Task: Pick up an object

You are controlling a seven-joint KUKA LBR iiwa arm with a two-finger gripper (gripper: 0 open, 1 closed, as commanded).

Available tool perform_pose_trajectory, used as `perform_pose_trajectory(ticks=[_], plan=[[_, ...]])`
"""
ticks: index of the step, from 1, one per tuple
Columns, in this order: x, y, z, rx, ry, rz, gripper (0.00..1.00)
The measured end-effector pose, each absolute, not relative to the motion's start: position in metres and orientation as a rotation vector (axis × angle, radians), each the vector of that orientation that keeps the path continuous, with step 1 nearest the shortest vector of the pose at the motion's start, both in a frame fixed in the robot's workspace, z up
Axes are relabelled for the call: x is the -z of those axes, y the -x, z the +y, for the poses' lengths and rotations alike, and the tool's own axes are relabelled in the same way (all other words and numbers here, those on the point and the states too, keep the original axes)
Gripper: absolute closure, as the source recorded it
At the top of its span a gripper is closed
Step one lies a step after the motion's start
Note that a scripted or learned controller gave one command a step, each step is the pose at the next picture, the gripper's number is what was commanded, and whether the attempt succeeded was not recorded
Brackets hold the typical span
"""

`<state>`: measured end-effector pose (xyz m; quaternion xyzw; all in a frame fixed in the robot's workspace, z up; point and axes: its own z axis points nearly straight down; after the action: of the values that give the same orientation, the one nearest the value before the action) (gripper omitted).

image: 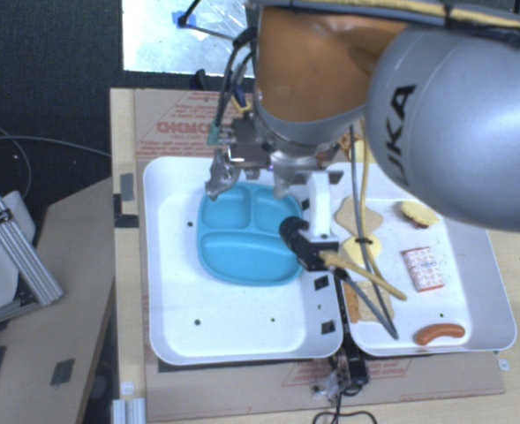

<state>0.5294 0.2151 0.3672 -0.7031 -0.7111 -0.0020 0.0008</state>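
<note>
— Well, where do we see the gripper (252, 182)?
— Over the left bin (233, 321), low above the far rim of the blue divided plate (246, 250). Its two grey fingers (219, 180) stand well apart, one near the plate's far left corner, the other towards its far right.
— Do we see anything held between them?
— No, nothing is gripped. Only the plate's far rim lies below the gap, and we cannot tell whether the tips touch it.
— And the plate itself?
— It lies flat in the left bin, in the far right part of it, with its right edge close to the wall next to the right bin (476, 281). We count three compartments: two small ones at the back and a large one at the front.
— What lies in the other bin?
— An orange-red sausage (439, 332) lies near the front edge, with a red-and-white packet (423, 268) behind it and a tan crust-like piece (417, 212) further back. Along the left side we see a pair of tongs (374, 282) with long arms pointing to the front, beside a pale yellow flat thing (373, 217) that we cannot name.
— And under the bins?
— A sheet of cardboard (176, 122) with red print
</note>
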Motion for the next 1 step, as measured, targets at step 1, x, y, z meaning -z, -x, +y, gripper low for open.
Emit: perform_pose_trajectory(ticks=[1], plan=[[-0.1828,-0.5271,0.1644,-0.025,2.221,-2.213,0.00]])
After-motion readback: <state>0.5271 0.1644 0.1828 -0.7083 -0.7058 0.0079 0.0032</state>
